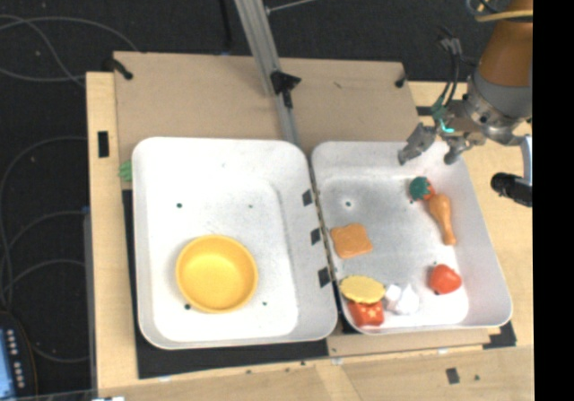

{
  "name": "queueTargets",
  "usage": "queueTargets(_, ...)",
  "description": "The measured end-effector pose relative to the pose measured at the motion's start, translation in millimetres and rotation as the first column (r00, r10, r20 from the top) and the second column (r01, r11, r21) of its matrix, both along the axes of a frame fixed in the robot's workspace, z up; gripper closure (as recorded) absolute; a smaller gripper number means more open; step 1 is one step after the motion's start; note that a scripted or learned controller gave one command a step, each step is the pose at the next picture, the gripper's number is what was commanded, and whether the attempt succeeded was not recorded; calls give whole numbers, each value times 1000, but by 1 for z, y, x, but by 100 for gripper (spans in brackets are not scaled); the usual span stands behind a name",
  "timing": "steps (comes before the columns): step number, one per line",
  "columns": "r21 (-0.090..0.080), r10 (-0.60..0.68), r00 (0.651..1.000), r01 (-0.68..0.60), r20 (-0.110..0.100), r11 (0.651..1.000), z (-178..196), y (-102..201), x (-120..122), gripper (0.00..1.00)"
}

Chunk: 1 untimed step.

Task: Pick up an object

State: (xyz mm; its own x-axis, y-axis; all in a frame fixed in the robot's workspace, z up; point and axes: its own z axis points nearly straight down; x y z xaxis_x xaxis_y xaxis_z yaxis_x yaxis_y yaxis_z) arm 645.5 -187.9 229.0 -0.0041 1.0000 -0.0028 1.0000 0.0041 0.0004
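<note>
Fingers point(435, 146): you see them spread apart, nothing between them, at the right bin's point(480, 238) 1 o'clock.
Carrot point(439, 211): beneath them at 6 o'clock.

Arm point(508, 49) cropped at right edge

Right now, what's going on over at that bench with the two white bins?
A grey and orange robot arm reaches in from the right, its pincer open above the far edge of the right bin, holding nothing. Below it in that bin lie a carrot, a tan toast slice, a red tomato and a small burger. The left bin holds a yellow bowl. Nothing has been picked up yet.
</note>
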Motion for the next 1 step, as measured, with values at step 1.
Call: queueTargets(1,1,-5,1000,5,-5,1000,-61,-8,-1,0)
